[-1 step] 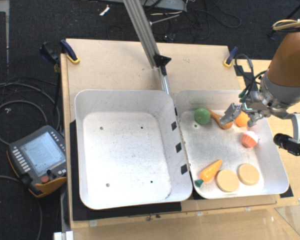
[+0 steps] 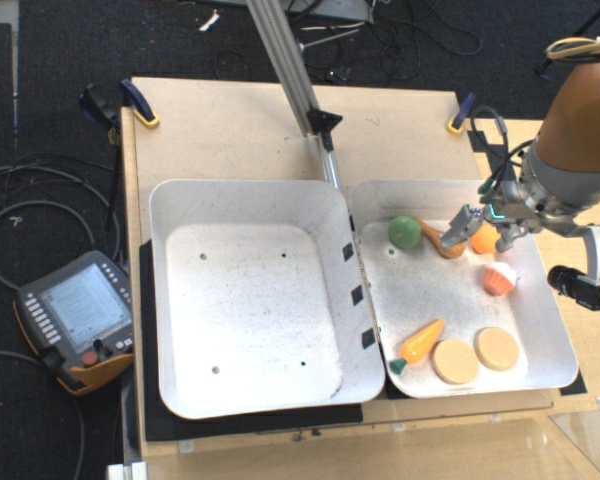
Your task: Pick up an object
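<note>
Here the claw (image 2: 477, 226) is poised low in the right bin (image 2: 555, 353) over an orange piece (image 2: 483, 240), presumably for a grasp; whether it is clenched cannot be told

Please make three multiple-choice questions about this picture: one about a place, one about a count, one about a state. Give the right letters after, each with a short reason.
1. Where does the green ball lie?
A. in the left bin
B. in the right bin
C. on the floor

2. How many tan round discs lie in the right bin?
A. two
B. four
C. none

3. How does the toy carrot lie?
A. standing upright
B. between the gripper's fingers
C. flat on the bin floor

Answers: 1 B, it sits near the right bin's upper left. 2 A, one disc lies beside the other disc. 3 C, it lies flat, far from the gripper.
</note>
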Available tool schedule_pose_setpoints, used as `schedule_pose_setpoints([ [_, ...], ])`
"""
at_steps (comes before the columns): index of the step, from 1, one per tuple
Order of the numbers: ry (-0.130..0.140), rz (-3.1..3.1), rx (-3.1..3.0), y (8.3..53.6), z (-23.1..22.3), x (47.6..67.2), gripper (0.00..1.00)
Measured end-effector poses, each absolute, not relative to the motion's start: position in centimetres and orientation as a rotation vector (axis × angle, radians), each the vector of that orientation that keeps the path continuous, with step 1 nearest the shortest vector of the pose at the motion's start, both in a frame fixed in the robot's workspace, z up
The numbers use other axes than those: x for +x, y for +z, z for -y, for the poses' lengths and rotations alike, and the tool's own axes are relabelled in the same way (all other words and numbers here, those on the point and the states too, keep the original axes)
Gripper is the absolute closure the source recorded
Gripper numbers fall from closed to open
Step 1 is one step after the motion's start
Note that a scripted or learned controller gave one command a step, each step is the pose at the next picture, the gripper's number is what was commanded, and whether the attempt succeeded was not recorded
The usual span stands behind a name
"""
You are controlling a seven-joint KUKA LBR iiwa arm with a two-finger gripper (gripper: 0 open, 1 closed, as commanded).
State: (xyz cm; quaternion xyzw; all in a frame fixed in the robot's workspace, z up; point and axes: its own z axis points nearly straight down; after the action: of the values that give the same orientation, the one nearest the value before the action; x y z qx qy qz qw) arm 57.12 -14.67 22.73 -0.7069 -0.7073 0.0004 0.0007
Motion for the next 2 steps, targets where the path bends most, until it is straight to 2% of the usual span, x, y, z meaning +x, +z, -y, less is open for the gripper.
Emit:
schedule_pose_setpoints([
  [2,0.006,2.216,-2.219,10.0,14.9,57.5,0.0],
])
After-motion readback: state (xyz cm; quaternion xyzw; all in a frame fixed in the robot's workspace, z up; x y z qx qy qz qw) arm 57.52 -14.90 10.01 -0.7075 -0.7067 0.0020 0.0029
